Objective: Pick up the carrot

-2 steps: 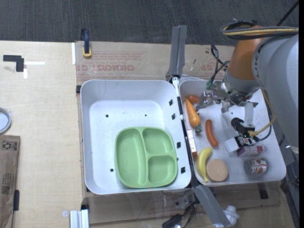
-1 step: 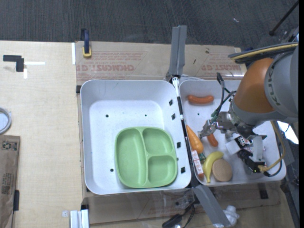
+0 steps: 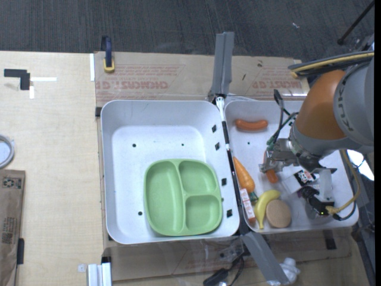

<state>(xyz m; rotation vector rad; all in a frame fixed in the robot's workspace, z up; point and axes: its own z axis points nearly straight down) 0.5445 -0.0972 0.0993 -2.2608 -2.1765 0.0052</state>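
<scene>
Against the left wall of the right-hand bin point(image 3: 351, 222), close to the divider shared with the neighbouring bin point(image 3: 119, 159), the carrot point(image 3: 243, 174) lies at a slant, its lower end near a banana point(image 3: 264, 202). A round bun-like piece point(image 3: 278, 214) touches the banana on the side away from that wall, and a sausage point(image 3: 252, 124) lies well up the bin from the carrot. The gripper point(image 3: 272, 167) hangs just beside the carrot, further from the wall; whether it is open or closed cannot be told, and something small and orange shows right at its tip. The likely failures come from crowding: a finger may strike the bin wall, or the grasp may catch the banana instead. A descent from its present spot would probably miss the carrot altogether.
</scene>
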